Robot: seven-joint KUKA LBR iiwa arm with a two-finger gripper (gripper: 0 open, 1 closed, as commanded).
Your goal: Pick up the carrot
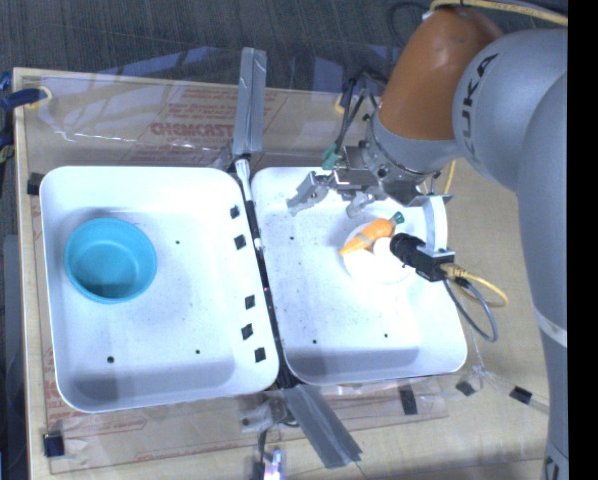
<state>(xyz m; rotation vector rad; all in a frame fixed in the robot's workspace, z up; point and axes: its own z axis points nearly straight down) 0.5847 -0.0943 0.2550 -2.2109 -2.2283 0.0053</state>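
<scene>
The carrot (367, 235) is orange with a small green tip and lies in the right bin (319, 318), towards its upper right part. My gripper (331, 199) hangs over the bin's far edge, just up and left of the carrot. Its two grey fingers (303, 194) are spread apart and open, with nothing between them. The carrot is apart from the fingers, beside the lower right one. The grey arm with its orange band (434, 53) comes in from the upper right.
A blue bowl (111, 259) sits in the left bin (139, 358), at its left side. A black connector with a yellow cable (419, 253) hangs from the arm right next to the carrot. A dark divider (254, 268) runs between the bins.
</scene>
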